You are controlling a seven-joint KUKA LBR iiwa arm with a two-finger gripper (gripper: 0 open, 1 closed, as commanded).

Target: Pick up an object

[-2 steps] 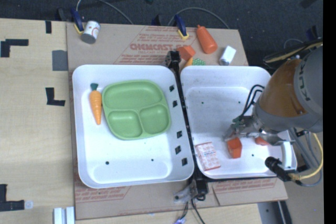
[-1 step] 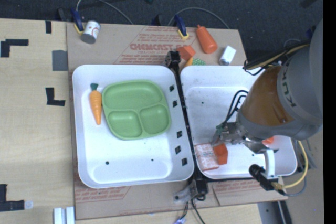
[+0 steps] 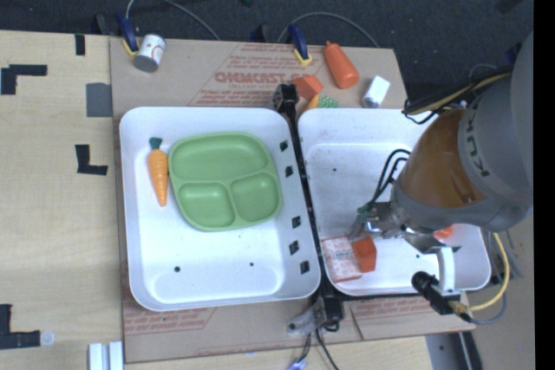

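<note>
The arm reaches in over the right bin, its grey body and orange band covering much of that bin's right half. The tool sits low in the right bin, near the near wall and just right of the divider between the two bins. Whether it is spread or closed cannot be told, since the wrist hides it from above.

Just below the tool, an orange block rests on the bin floor, touching or slightly overlapping a small flat packet with a reddish label, which lies to its left against the divider side. A scrap of orange peeks out at the arm's right edge, too hidden to identify.

In the left bin, a green divided plate lies towards the far side, and a toy carrot lies just left of it, close to the bin's left wall.

Beyond the right bin's far wall, on the cardboard-covered desk, sit an orange bottle-like toy, a small white block, a small orange piece and a green bit. A small white can lies far left of these.
</note>
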